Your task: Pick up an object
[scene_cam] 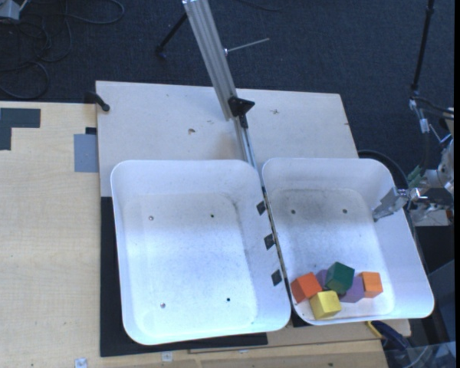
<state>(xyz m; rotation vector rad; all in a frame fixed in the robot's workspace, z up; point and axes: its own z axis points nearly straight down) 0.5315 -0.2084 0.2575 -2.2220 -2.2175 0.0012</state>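
Claw: the gripper sat at the right rim of the right bin, a grey finger-like part poking in over the wall; whether it was apart or together I could not tell, and nothing showed in it.
Arm: little of it was in view, just grey hardware at the right border, level with the bin's upper half.
Task's thing: a small heap of blocks lay in the near corner of the right bin, well apart from the claw: an orange block, a yellow block, a green block, a purple block and a second orange block, all touching or nearly so.
Step in hand: judged as the approach, with no pick yet made.
Doing it well: the yellow block looked the best target, lying at the heap's near edge with bare floor toward the front wall. The green one seemed to ride on the others and might topple if nudged. A straight descent over one block, jaws set across its free faces, would likely spare its neighbours.
Edges: the heap crowded the bin's front wall and sloped corner, so a low sideways entry risked striking the rim.
Open room: the upper half of the right bin was bare, giving room to travel in above the floor. The left bin and the slanted metal rail stood clear of that path.
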